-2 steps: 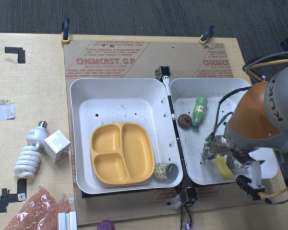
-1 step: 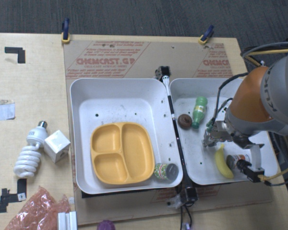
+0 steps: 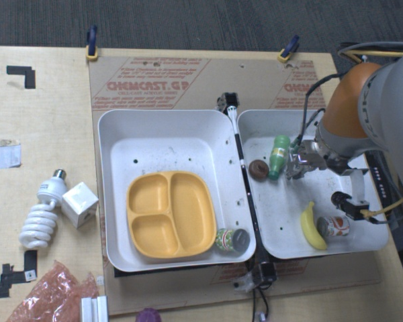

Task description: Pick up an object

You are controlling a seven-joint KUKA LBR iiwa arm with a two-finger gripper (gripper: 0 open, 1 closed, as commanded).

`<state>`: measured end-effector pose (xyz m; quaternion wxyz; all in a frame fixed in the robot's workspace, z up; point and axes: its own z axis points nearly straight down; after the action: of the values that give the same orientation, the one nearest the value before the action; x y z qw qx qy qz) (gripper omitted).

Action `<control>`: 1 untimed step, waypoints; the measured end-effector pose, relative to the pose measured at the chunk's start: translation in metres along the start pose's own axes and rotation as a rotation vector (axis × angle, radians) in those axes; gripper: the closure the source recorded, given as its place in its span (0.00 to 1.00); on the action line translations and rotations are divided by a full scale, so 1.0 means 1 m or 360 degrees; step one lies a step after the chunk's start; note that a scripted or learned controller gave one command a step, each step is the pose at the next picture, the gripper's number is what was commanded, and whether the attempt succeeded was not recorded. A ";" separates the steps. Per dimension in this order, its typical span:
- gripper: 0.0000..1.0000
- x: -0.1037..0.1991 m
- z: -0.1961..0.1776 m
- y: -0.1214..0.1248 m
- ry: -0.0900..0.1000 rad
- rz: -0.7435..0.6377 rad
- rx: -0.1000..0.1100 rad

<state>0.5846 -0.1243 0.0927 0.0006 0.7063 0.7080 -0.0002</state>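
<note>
Hand point(image 3: 297, 164) sits low in the right white bin point(image 3: 282, 243), just beside the green plastic bottle point(image 3: 278, 155); its grip cannot be told. Closing off-centre could knock the bottle into the small brown round object point(image 3: 258, 170) instead of lifting it.

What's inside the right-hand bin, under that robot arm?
In the right bin: a green bottle, a brown ball, a banana and a small can. The gripper sits beside the bottle. The arm covers the bin's far right.

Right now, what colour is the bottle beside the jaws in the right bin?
Green, with a lighter yellow-green label, as seen in the camera view: the bottle stands in the right bin.
</note>
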 end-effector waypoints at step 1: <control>0.00 0.019 0.000 -0.045 0.0001 0.0005 0.0001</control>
<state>0.5396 -0.1053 0.0923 0.0000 0.7075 0.7068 -0.0002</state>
